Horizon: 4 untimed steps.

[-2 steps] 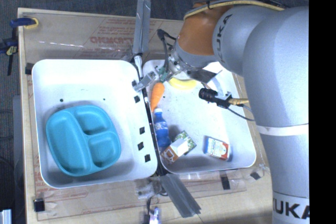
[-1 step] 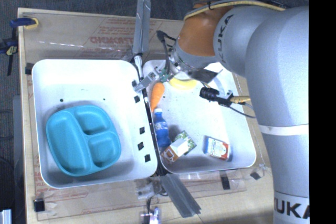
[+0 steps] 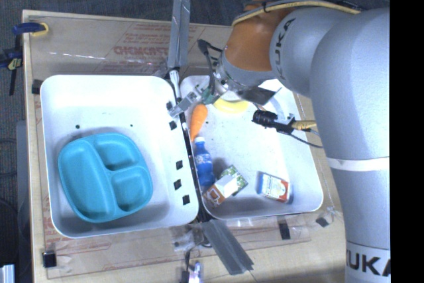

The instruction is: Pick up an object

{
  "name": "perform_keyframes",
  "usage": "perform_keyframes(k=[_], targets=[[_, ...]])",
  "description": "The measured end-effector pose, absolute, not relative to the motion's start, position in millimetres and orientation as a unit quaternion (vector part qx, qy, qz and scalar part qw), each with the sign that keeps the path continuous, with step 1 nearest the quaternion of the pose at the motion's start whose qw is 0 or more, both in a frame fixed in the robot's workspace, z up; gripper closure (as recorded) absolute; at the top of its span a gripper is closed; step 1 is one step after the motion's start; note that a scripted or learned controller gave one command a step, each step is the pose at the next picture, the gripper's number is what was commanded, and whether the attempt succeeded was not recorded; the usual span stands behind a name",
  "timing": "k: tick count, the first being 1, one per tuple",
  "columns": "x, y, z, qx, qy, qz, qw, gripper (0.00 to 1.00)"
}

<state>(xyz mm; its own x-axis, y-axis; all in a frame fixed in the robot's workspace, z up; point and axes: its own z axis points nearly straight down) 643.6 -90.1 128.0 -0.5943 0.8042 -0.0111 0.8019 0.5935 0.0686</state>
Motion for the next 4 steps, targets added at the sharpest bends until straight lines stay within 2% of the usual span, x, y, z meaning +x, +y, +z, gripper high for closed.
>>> perform_keyframes(k=[1, 4], targets=[[636.8, -88.1, 128.6, 0.4, 0.915, 0.0313, 0.034, 0.0], [636.6, -87.5, 128.5, 0.382, 0.923, 0.0309, 0.034, 0.0]])
